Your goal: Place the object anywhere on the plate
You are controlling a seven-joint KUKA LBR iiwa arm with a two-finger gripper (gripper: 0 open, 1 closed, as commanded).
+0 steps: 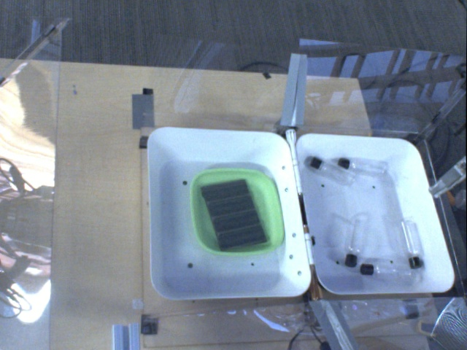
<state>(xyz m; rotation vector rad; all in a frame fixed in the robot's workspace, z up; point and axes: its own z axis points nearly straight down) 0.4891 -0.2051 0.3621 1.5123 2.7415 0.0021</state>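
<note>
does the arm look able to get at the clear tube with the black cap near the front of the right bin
Probably yes. The tube lies in the open right bin, nothing on top of it; another capped tube lies close beside it, which may crowd the grasp. The arm comes in from that side.

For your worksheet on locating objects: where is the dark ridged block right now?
In the camera view, the dark ridged block lies on the green plate in the left bin.
</note>
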